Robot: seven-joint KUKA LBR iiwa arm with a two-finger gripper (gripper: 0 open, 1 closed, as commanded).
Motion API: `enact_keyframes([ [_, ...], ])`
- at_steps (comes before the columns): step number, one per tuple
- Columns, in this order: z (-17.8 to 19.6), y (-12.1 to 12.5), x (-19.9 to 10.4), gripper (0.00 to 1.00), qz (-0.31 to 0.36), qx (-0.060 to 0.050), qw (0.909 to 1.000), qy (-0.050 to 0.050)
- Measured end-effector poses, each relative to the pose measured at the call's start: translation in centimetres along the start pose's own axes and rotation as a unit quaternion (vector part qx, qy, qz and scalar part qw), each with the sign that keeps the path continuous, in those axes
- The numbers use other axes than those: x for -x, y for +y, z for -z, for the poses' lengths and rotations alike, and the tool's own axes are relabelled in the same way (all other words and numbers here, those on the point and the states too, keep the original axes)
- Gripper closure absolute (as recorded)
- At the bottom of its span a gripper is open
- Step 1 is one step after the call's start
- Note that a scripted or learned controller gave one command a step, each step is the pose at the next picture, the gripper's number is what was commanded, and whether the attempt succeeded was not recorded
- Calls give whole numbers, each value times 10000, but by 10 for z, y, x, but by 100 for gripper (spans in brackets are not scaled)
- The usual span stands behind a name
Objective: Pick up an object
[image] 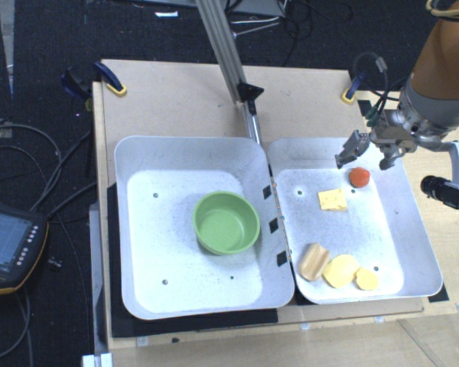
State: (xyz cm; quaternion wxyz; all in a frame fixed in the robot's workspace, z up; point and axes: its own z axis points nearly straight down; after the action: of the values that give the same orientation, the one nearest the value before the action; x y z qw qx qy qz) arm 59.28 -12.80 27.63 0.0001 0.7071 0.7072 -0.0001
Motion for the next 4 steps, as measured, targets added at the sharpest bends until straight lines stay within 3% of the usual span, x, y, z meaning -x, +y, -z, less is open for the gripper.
enact_keyframes([
  [3, -139, 6, 9, 0, 1, -18, 10000, 3],
  [4, -127, 7, 10, 100, -1, 2, 10000, -1],
])
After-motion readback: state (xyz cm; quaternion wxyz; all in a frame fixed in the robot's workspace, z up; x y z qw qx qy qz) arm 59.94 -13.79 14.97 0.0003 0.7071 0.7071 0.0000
